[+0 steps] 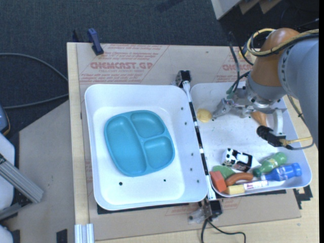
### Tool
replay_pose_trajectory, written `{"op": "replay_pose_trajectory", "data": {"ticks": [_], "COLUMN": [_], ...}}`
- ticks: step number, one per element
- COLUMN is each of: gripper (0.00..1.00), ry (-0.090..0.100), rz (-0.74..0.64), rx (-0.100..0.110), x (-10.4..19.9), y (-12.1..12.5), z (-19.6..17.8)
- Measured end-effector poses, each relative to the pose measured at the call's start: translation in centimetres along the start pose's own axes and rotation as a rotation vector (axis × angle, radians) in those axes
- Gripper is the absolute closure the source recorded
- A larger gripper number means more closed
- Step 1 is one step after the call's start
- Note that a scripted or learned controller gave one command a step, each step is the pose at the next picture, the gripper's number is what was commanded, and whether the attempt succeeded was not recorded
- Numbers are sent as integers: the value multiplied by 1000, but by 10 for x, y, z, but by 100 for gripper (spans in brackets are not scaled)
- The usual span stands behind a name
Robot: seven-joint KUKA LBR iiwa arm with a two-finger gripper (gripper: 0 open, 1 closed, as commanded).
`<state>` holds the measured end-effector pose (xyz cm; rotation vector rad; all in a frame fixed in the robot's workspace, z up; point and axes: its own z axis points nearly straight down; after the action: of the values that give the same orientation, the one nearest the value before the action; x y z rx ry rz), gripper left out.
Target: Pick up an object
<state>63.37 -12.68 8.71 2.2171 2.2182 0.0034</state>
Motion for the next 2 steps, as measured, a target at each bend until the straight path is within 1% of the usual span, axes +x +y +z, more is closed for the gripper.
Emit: {"op": "replay_pose_trajectory", "data": {"ticks": [1,2], "gripper": [100,0], "ry": [-2,-2], "rz": [-1,-1], "rx": [-3,-2], "x": [0,0], "y": [1,1], "z": [-10,-10]}}
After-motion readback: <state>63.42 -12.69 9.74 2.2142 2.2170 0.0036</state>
